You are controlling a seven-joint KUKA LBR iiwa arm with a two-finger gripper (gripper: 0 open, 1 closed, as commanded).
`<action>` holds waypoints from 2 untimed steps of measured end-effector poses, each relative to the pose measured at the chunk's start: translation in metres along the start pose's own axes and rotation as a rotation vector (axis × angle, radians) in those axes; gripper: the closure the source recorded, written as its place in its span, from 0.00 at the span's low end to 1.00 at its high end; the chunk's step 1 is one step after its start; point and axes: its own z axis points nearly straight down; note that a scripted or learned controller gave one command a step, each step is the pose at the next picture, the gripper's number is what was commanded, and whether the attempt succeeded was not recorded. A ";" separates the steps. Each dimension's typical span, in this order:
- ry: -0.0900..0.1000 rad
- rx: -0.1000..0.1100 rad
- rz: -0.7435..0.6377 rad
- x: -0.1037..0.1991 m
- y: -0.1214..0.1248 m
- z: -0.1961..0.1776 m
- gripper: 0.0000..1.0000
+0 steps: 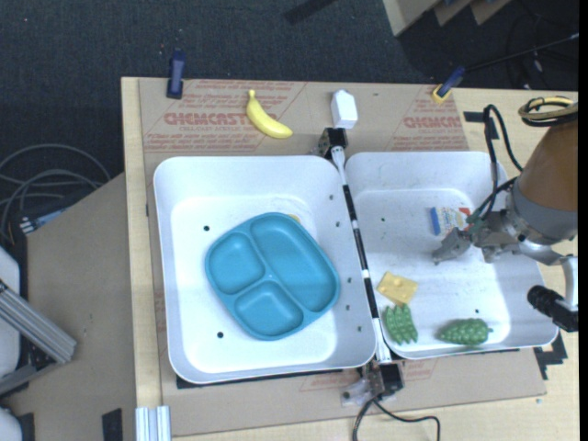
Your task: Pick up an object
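We find the grey two-finger gripper (pixel 452 243) low in the right white bin (pixel 404 177), just beside a small red, white and blue packet (pixel 444 219); we cannot tell how its jaws stand. Along that bin's near side lie a yellow cheese wedge (pixel 397 288) and two green grape-like clusters (pixel 400 323) (pixel 463 332). The left white bin (pixel 184 191) holds a blue three-compartment plastic plate (pixel 270 275). A yellow toy banana (pixel 265 118) lies on the bench beyond.
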 end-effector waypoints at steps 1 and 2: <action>-0.002 -0.008 -0.003 -0.045 0.101 0.046 0.00; -0.004 -0.008 -0.004 -0.045 0.101 0.036 1.00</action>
